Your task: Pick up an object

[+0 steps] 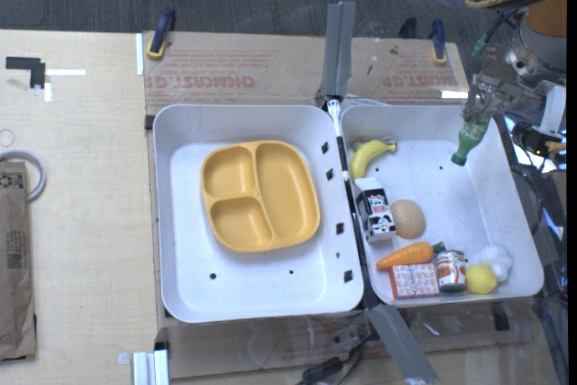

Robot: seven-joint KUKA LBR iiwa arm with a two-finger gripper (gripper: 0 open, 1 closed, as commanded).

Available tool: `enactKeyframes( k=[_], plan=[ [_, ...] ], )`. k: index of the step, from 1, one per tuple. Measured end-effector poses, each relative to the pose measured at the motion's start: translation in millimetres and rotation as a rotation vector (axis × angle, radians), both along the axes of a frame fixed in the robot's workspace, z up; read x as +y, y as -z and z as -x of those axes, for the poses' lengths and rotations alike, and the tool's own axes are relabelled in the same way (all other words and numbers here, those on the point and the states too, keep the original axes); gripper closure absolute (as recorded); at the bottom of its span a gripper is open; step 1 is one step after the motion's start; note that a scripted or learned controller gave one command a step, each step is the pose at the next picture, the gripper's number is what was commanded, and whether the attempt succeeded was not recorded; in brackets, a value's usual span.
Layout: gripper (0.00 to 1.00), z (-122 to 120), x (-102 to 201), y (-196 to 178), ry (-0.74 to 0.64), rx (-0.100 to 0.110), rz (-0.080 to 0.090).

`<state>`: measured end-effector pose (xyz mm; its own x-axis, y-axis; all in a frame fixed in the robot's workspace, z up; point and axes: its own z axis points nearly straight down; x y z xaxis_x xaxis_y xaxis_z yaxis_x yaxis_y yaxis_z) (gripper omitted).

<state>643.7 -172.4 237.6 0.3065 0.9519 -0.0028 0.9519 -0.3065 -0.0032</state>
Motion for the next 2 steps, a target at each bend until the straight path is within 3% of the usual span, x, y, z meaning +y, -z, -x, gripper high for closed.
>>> enactKeyframes(
  k=[1, 2],
  plan=[
    [1.0, -8, 39, -105, -0.131, -0.002, 0.001],
    [1.0, 28, 100, -29, -0.158, 0.0, -0.001]
  ],
)
